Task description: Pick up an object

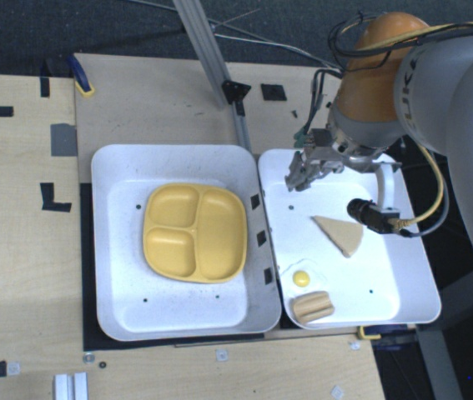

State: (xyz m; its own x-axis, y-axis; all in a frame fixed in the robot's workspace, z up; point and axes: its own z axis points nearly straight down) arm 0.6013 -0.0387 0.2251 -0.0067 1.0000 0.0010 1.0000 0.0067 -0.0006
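We judge the tan foam-like wedge [340,232] light and soft — grip across its flat sides; it lies at five o'clock from the tool [299,176], whose state we cannot tell.

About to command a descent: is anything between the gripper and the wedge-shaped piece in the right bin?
Nothing visible. The gripper is over the right bin's far left corner, and only bare white floor lies between it and the tan wedge.

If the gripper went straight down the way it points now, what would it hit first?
Most likely the bare floor of the right bin near its upper-left corner. The gripper hangs above it, apart from the wedge, though depth is unclear.
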